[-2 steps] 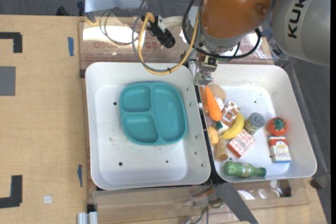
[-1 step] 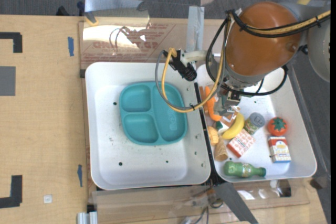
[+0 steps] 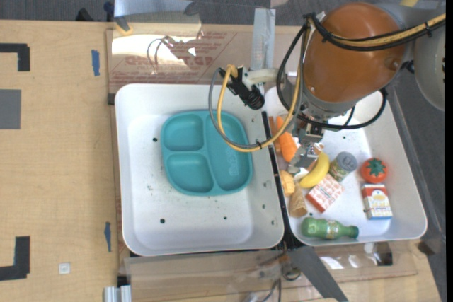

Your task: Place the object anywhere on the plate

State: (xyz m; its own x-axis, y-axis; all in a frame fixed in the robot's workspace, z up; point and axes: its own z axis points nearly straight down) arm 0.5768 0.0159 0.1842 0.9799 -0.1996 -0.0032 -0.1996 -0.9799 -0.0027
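A teal plate [image 3: 205, 154] with three compartments lies in the left white bin [image 3: 141, 223], and nothing rests on it. My gripper [image 3: 306, 150] hangs under the orange wrist band in the right bin [image 3: 407, 219], close to its left wall. It is directly above the gap between an orange carrot [image 3: 287, 146] and a yellow banana [image 3: 316, 170]. The wrist hides the back part of the right bin.
The right bin also holds a grey can [image 3: 345, 165], a red tomato [image 3: 374, 170], a red box [image 3: 377, 202], a red-and-white packet [image 3: 325, 194], a green bottle [image 3: 329, 228] and a bread piece [image 3: 297, 204]. A yellow cable [image 3: 225, 125] loops over the plate's back right corner.
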